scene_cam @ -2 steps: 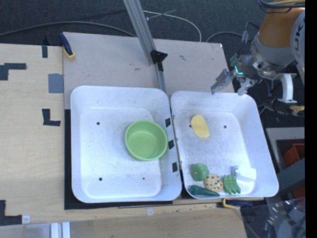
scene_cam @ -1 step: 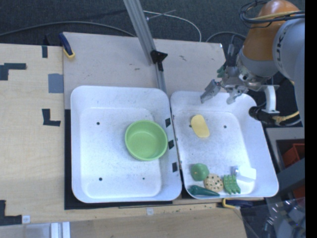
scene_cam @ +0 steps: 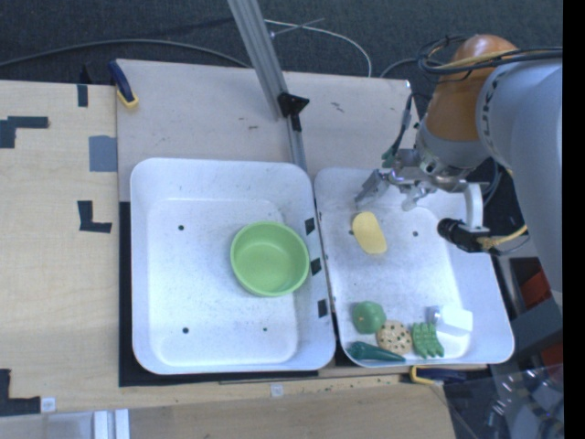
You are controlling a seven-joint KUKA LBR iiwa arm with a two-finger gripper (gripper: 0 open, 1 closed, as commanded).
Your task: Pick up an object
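A yellow oblong object lies in the right bin, near its far left part. My gripper hangs just above and to the right of it, at the bin's far edge, its two fingers spread open and holding nothing. At the bin's near edge sit a green round object, a speckled tan ball, a dark green long piece, a small green toy and a white block.
A green bowl stands in the left bin, right of its middle. A slanted metal pole rises behind the bins. Cables loop near the arm's orange band.
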